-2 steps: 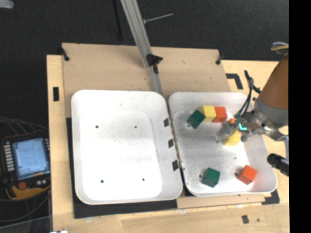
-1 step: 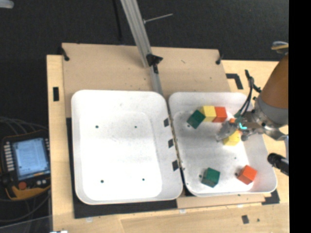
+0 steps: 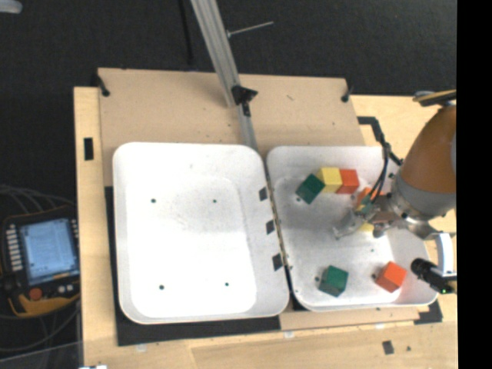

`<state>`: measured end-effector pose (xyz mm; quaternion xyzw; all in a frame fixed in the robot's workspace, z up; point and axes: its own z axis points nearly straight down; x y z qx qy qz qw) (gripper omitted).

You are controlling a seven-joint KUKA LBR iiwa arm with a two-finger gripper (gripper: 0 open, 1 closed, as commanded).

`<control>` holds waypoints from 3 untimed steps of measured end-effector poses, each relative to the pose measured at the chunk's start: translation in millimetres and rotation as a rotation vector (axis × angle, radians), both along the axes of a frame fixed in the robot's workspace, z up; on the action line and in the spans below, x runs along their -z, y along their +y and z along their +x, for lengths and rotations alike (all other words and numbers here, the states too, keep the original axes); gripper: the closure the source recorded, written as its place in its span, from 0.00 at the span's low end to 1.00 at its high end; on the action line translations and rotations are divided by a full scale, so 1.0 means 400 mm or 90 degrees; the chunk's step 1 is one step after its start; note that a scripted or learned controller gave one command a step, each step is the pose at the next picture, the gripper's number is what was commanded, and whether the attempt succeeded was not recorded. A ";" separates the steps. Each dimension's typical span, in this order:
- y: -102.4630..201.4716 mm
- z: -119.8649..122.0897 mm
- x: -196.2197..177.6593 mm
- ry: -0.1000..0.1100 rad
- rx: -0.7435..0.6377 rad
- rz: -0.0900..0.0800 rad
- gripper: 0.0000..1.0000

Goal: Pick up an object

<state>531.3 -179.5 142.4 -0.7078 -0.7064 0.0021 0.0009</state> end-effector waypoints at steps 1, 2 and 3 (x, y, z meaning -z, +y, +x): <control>-0.006 0.003 0.114 -0.005 0.000 -0.001 0.00; -0.006 0.006 0.081 -0.008 0.004 0.000 1.00; -0.023 -0.011 -0.048 -0.007 0.001 0.000 1.00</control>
